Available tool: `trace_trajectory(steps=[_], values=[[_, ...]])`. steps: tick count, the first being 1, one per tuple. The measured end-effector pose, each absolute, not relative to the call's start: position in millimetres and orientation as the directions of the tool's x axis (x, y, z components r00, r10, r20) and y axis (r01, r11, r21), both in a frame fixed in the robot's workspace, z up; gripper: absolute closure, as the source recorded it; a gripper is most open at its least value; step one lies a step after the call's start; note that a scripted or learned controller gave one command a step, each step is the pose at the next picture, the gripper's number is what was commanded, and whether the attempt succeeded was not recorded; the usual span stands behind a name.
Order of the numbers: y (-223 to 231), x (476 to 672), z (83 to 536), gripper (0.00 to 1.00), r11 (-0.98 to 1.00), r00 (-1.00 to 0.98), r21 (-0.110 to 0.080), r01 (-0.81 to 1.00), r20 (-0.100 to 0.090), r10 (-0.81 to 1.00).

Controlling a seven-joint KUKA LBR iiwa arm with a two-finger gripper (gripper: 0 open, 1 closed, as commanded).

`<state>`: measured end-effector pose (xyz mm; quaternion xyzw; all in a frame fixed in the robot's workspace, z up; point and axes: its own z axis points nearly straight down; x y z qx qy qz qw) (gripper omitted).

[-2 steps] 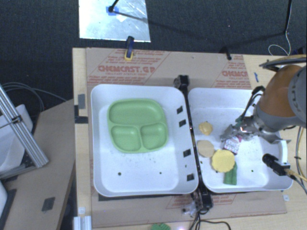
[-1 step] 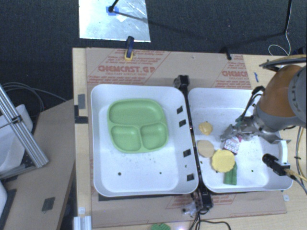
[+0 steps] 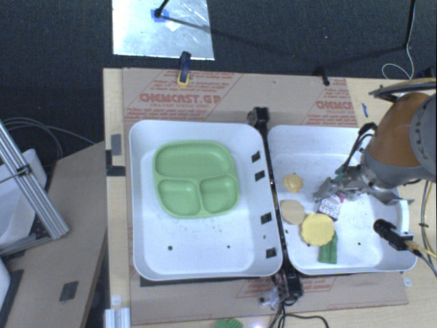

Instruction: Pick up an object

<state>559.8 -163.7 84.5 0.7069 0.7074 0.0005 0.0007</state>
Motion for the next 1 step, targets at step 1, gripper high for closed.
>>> trace_trajectory(steps=[1], values=[[-163.7,559.8,84.5,0.00,0.001,-0.001,0.002,1.000,0.000,1.000]])
